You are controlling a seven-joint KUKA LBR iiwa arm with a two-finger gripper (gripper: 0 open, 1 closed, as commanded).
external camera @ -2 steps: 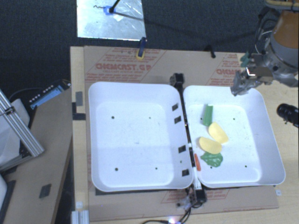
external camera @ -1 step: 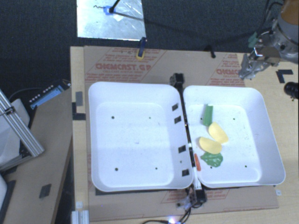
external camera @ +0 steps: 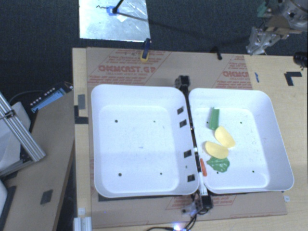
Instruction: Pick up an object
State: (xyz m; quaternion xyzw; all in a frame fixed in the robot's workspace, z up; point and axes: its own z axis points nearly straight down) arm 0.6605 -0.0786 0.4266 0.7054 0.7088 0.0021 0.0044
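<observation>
The right bin (external camera: 276, 129) holds a small cluster of objects. A green block (external camera: 213, 119) lies upright in the picture near the bin's left side. Below it are two yellow oval pieces (external camera: 224, 136) (external camera: 216, 149), touching each other. A flat green leafy piece (external camera: 218, 165) sits under them, and a thin orange sliver (external camera: 203, 168) lies by the bin's left wall. My gripper (external camera: 256, 48) hangs at the top right, beyond the far edge of the right bin and well away from the objects. It looks open, with nothing between its fingers.
The left bin (external camera: 101, 129) sits beside the right one, joined along a black hinge strip (external camera: 188, 129). A shiny metal sheet (external camera: 113, 13) lies on the dark floor at the back left. An aluminium frame (external camera: 19, 134) stands at the left edge.
</observation>
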